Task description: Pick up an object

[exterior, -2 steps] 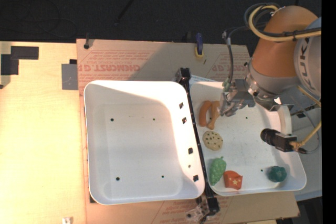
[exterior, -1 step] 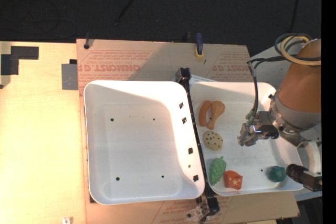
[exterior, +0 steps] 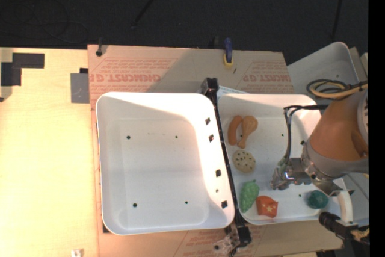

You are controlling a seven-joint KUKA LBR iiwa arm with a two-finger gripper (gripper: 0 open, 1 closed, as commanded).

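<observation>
The pick looks not yet made. The tool point(exterior: 284, 178) hangs low over the floor of the right bin point(exterior: 271, 106), near its right side, and nothing can be seen between its tips; how wide it stands I cannot tell, since it appears small and glinting from above. Candidates lie close by: a teal lump point(exterior: 316, 198) near the bin's front right corner, a red piece point(exterior: 267, 206) and a green piece point(exterior: 249, 195) along the front edge, a speckled ball point(exterior: 243, 161) mid-bin and an orange shape point(exterior: 242, 129) toward the back. The left bin point(exterior: 108, 147) bears no objects. Choosing, closing and lifting remain.
</observation>
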